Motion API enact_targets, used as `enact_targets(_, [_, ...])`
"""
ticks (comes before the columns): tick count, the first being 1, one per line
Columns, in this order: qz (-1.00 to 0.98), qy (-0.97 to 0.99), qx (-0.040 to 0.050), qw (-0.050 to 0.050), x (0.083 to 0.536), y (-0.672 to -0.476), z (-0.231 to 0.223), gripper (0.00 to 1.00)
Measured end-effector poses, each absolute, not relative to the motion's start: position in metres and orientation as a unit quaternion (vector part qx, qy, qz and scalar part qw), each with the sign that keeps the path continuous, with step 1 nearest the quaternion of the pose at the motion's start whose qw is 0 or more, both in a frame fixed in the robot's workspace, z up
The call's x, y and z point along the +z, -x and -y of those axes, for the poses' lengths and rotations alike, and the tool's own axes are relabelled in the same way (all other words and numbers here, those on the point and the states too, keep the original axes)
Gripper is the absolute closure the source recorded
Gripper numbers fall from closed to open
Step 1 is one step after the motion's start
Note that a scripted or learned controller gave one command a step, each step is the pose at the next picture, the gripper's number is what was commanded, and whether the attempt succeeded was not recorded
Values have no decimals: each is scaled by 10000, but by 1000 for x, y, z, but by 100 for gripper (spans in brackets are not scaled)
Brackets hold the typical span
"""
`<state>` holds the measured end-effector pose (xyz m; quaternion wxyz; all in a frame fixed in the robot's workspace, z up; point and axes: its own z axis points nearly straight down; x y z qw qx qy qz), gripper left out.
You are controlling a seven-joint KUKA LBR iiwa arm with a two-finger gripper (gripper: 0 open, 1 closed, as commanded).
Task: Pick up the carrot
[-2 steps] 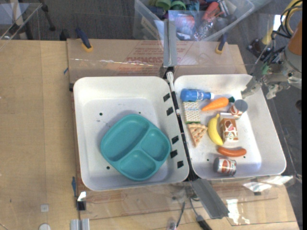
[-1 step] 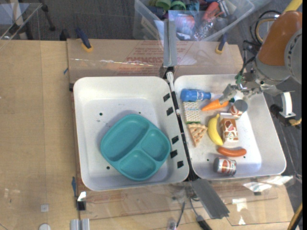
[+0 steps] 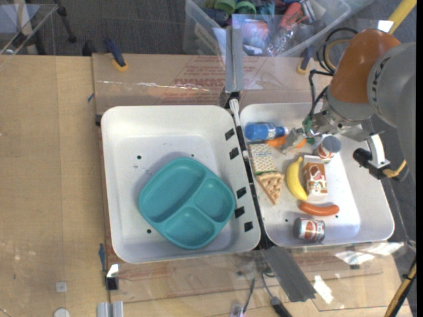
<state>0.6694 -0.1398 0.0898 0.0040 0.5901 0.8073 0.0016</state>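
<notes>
looks like the approach step: pincer [image 3: 310, 128], grip state I can't tell, hovers at the small orange carrot's [image 3: 295, 140] 2 o'clock, next it needs to drop and close.

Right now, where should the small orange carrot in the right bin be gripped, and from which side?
Probably grip the small orange carrot across its narrow middle, from above: it lies flat, slanted, with the blue plastic bottle close beside it.
</notes>
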Motion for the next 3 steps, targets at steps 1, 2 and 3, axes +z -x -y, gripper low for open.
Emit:
enact_targets(1, [-8076,-5897,14,61,101,-670,140,100])
enact_targets(2, [-8076,-5897,12,60,101,-670,140,0])
enact_targets(3, [-8559,-5171,3,33,89,-669,112,0])
